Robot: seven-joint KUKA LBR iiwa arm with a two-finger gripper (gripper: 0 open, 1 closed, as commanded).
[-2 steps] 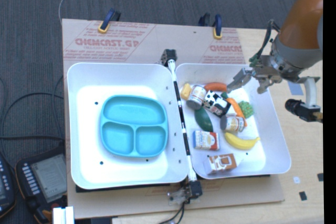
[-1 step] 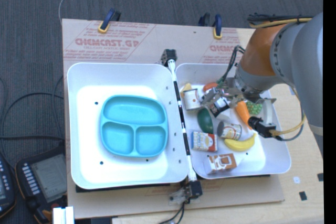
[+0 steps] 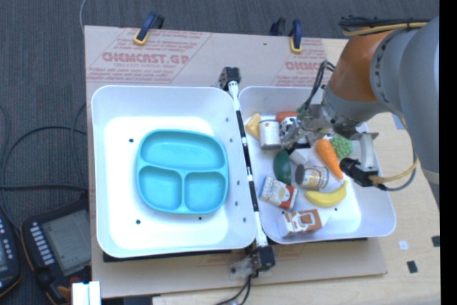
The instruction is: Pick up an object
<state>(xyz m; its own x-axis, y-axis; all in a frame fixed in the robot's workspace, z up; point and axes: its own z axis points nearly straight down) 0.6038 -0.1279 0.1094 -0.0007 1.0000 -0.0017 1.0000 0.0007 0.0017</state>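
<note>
1. Two white bins sit side by side on the bench: the left bin (image 3: 114, 225) holds a blue divided plate (image 3: 183, 171), and the right bin (image 3: 378, 221) holds the clutter of small things to pick from.
2. Within that clutter lie a carrot (image 3: 329, 156), a banana (image 3: 327, 196), a dark green piece (image 3: 283, 167), a small can (image 3: 269, 133), a jar lying on its side (image 3: 312, 176) and two small cartons (image 3: 277, 191) (image 3: 303, 222).
3. Low over the upper middle of the right bin hangs the gripper (image 3: 298, 131), just beside the can and above the green piece.
4. Its state I cannot tell: the wrist and cables crowd the spot, and nothing is plainly seen in its hold.
5. By my reading the step in hand is the reach down to a target, perhaps the can or the green piece; no lift has begun.
6. Next, the move calls for settling squarely over one item, clear of its close neighbours, closing firmly, then rising straight up.
</note>
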